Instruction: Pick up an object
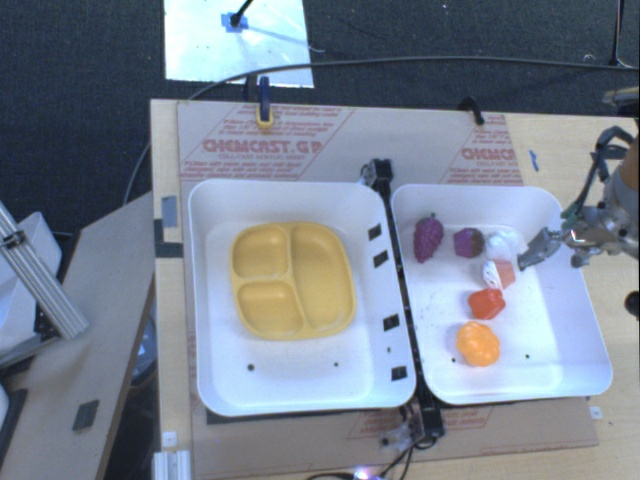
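Gripper [537, 249] positioned over right bin's [575, 313] far right edge; finger state cannot be determined, nothing visibly grasped.
Right bin holds purple grapes [428, 237] and a purple item [468, 242] near its far edge, a white object [503, 238] just beside the gripper tip, a white-orange piece [498, 273], a red-orange piece [487, 304] and an orange fruit [478, 343] toward the near edge. Left bin [215, 268] carries a yellow divided plate [292, 278] at centre.

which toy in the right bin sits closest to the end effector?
The white piece beside the end effector, at the bin's far side. The orange toy lies farthest.
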You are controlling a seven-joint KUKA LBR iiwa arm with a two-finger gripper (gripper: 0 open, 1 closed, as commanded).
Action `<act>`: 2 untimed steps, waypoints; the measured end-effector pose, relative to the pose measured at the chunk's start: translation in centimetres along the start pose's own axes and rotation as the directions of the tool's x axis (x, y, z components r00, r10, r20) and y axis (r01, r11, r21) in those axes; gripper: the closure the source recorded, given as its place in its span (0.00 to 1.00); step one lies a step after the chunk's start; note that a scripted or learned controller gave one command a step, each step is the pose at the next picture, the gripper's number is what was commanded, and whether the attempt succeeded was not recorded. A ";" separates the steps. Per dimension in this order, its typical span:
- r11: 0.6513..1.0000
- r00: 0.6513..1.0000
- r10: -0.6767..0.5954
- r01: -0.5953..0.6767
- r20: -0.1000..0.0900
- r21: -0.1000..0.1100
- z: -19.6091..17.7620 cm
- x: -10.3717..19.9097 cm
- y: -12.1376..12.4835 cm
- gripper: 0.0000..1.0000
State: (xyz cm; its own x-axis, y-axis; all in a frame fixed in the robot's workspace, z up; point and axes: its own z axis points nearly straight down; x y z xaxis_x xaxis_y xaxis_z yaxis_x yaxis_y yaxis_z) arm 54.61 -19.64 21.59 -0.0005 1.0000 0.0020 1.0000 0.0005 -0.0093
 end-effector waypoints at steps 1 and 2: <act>1.000 1.000 -0.003 0.003 0.003 -0.011 -0.6 0.0 0.3 0.00; 1.000 1.000 -0.002 0.002 0.002 -0.009 3.6 0.3 0.5 0.00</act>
State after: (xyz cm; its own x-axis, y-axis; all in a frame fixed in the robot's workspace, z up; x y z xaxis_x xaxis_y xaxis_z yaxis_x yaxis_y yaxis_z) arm 55.06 -19.36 18.02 -0.0022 1.0000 0.0000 1.0000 0.0022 -0.0005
